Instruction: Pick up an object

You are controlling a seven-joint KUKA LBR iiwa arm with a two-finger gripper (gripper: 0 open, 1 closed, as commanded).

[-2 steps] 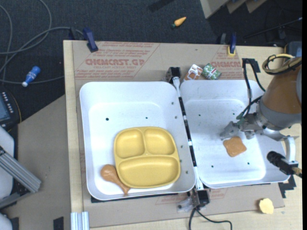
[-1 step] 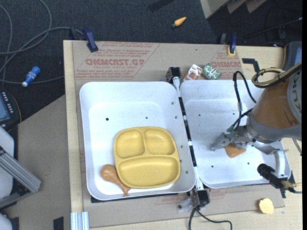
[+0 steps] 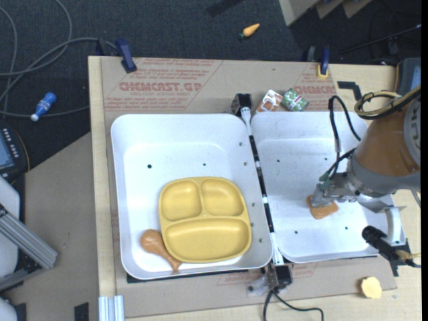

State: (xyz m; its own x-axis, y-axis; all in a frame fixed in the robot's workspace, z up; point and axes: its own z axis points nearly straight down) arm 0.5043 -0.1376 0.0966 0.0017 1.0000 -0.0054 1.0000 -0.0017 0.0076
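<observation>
1. Camera view: the gripper (image 3: 328, 194) is down inside the right bin (image 3: 294, 152), right over a small orange-brown object (image 3: 324, 210) that lies on the bin floor near the arm's side. Whether it is spread or closed I cannot tell from this slant; the wrist hides the tips, and the object cannot be seen between them.
2. Same view: the left bin (image 3: 134, 152) bears a yellow divided plate (image 3: 204, 219) with an orange-tan drumstick-shaped toy (image 3: 158, 245) tucked against its lower left edge, touching it. Both are well apart from the arm (image 3: 388, 152).
3. Step in hand, as I judge it: the descent or grasp on the orange-brown object, with no lift yet.
4. Next move, as I judge it: a firm closure on the object, then a straight rise. The piece looks low and flat, so a shallow grip may slip off.
</observation>
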